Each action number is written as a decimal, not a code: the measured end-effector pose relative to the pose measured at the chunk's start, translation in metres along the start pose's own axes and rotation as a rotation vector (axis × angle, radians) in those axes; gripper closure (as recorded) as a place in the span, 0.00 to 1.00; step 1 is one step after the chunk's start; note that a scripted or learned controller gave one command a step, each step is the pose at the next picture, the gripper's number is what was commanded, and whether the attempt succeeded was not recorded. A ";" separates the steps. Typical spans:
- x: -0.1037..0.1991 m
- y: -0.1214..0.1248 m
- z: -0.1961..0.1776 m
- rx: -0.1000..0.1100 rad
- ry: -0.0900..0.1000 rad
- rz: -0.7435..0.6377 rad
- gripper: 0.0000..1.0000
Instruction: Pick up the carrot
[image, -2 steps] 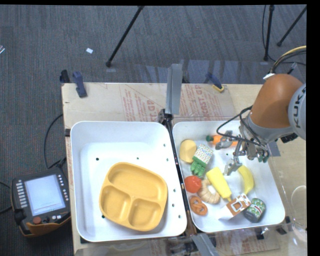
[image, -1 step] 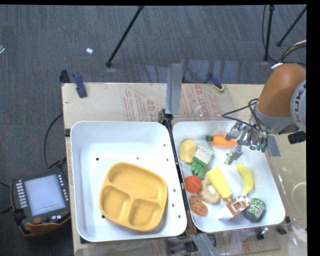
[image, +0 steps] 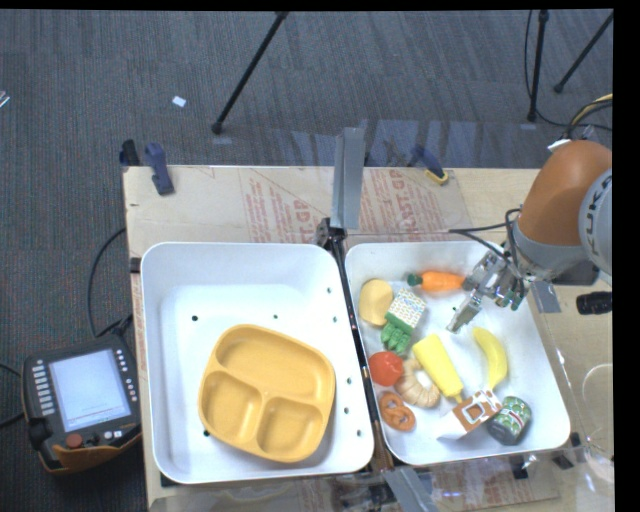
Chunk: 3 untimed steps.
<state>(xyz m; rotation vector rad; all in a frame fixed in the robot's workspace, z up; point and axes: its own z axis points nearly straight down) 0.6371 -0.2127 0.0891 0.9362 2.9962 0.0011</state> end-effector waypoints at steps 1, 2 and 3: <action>0.000 0.000 -0.083 -0.003 -0.007 0.348 0.00; -0.004 0.004 0.005 0.005 0.008 0.613 0.00; -0.004 0.010 0.001 -0.001 0.007 0.929 0.00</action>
